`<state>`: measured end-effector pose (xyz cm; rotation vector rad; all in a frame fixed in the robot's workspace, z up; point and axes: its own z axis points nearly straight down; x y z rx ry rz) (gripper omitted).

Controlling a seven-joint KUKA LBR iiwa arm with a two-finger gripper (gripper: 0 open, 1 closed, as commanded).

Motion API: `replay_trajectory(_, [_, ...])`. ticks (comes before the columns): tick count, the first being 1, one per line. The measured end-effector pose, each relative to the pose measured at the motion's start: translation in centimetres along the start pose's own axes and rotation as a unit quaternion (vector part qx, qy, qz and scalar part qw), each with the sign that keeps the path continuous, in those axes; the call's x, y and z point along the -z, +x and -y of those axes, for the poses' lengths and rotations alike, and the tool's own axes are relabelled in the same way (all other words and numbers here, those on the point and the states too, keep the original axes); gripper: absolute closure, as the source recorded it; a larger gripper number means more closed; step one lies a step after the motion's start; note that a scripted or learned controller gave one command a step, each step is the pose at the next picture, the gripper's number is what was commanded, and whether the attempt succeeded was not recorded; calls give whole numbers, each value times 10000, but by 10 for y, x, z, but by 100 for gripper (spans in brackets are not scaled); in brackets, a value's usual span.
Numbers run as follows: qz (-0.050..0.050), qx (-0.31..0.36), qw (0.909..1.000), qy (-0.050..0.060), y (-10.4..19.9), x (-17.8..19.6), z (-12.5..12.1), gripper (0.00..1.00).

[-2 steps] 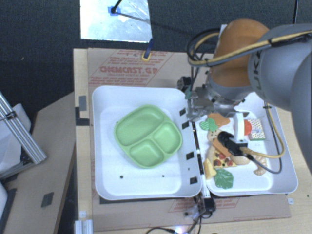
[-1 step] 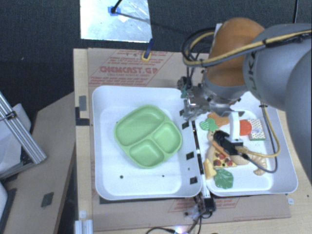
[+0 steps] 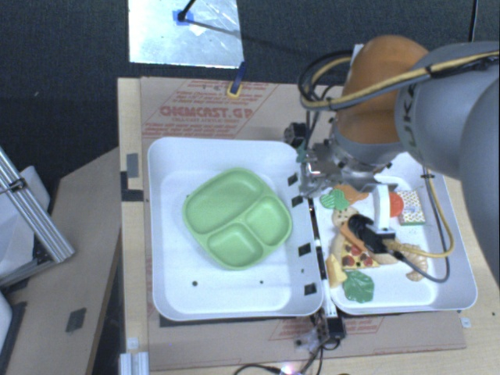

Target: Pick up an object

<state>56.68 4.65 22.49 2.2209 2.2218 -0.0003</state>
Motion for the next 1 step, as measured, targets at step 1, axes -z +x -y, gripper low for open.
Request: replay_trajectory(1, [-1,17,10000,2,7,-9,-4,100])
